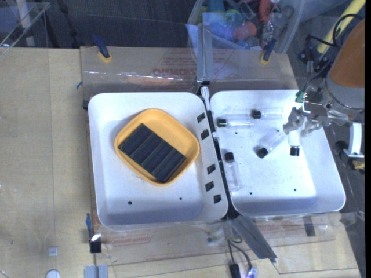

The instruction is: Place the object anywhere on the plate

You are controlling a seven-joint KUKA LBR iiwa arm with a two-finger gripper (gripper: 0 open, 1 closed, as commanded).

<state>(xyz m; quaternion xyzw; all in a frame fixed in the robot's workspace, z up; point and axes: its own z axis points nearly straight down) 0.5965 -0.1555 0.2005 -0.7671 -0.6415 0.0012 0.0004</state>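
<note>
A yellow plate (pixel 175 124) lies in the left bin (pixel 107 198), and a black ridged slab (pixel 152 150) rests on it. The right bin (pixel 301 190) holds three clear tubes with black caps. One tube (pixel 271 142) lies slanted near the bin's middle right. A second tube (pixel 237 120) lies at the back, and a third tube (pixel 231 168) sits by the divider. My gripper (pixel 293 133) hangs low over the right bin's right side, close to the upper end of the slanted tube. I cannot tell whether it touches the tube. A small black piece (pixel 294 150) sits just below the gripper.
A black-marked divider (pixel 210 155) runs between the two bins. Behind them stands a clear tub of coloured toys (pixel 246 10). The arm's grey body and orange band (pixel 351 62) fill the right edge. Bare wooden bench lies to the left.
</note>
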